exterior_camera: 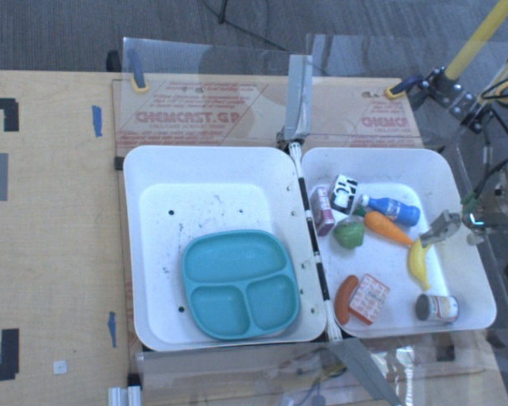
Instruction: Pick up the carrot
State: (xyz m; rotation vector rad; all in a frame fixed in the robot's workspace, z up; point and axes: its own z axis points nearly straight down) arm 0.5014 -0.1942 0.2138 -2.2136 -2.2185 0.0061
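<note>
Carrot (388, 227): lies in the right bin (457, 176), between the green ball (350, 234) and the banana (418, 263), just under the blue bottle (392, 207).
Long axis: slanting from upper left to lower right.
Hand (443, 226): at the bin's right rim, just right of the carrot's lower end; finger spacing cannot be told.
Judged approach: leftward, jaws set across the slant.

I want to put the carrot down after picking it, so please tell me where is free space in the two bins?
The left bin has bare floor above and left of the teal plate. In the right bin, the carrot, blue bottle, green ball and banana crowd the middle; bare floor lies along the top edge.
</note>
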